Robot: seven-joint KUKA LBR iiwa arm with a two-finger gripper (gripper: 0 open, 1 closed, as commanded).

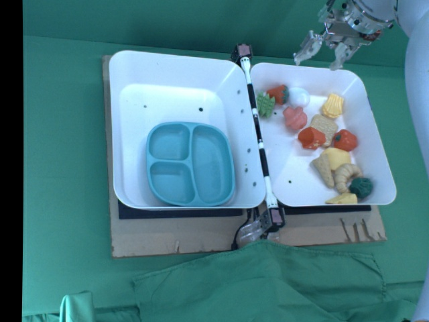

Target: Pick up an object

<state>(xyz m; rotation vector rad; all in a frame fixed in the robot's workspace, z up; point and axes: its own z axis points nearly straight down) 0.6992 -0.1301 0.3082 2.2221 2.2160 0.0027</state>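
Note:
My gripper (pixel 322 54) hangs above the far rim of the right bin (pixel 295 173), open, with nothing between its fingers. Below it in that bin lie several toy foods: a green and red piece (pixel 271 99), a white egg (pixel 299 97), a pink piece (pixel 294 118), yellow corn (pixel 332 104), a cracker (pixel 324 125), an orange piece (pixel 311 138), a red tomato (pixel 344 140), a croissant (pixel 346 174), a dark green broccoli (pixel 361 186) and a yellow wedge (pixel 342 198).
The left bin (pixel 134 86) holds a blue divided plate (pixel 190 164). A black and white striped bar (pixel 258 126) runs between the bins. Both bins rest on a brown board (pixel 167 237) on green cloth. Folded green cloth (pixel 268 280) lies at the front.

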